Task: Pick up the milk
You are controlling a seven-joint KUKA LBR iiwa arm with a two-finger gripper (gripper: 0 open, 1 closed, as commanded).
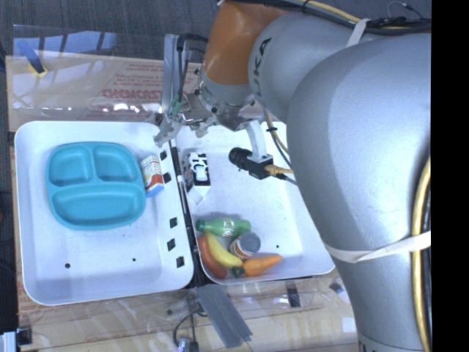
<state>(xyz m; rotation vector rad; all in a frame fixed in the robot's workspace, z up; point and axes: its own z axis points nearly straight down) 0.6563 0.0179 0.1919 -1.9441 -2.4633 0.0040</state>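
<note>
The milk (152, 174) is a small white carton with red and blue print. It lies in the left bin (44, 270), against the right edge of a blue divided plate (95, 184). My gripper (181, 129) hangs over the far end of the wall between the two bins, a little beyond the carton and to its right. Its fingers (163, 134) stand spread apart and nothing is between them. The carton is apart from the gripper.
The right bin (293, 218) holds a small white and black object (198, 170) near the dividing wall. At its near corner lies a pile of toy food: a green bottle (222, 228), a banana (220, 252), a carrot (260, 264) and a can (249, 243). The large grey arm (352, 160) covers the right side.
</note>
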